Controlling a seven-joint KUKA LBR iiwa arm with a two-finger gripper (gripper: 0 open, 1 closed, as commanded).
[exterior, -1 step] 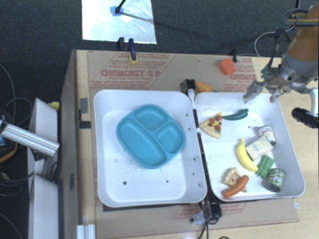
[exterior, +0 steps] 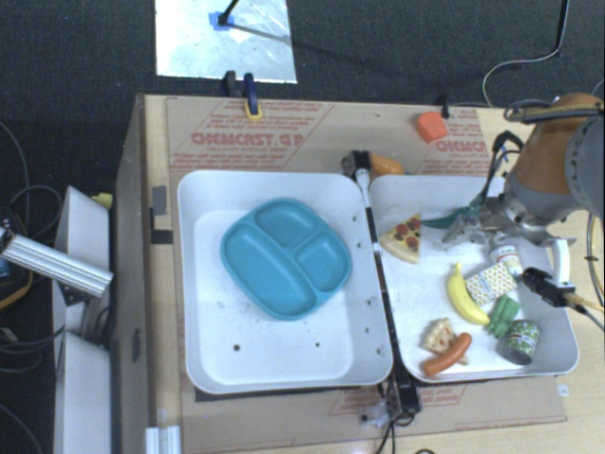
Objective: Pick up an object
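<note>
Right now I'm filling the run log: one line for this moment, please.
gripper: low in right bin, nothing seen held | nearest: pizza slice | banana, hot dog: untouched | blue plate: left bin

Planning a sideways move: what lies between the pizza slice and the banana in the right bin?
In the camera view, only bare white bin floor lies between the pizza slice and the banana.

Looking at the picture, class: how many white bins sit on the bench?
2. The left bin holds a blue tray; the right bin beside it holds toy food.
</note>
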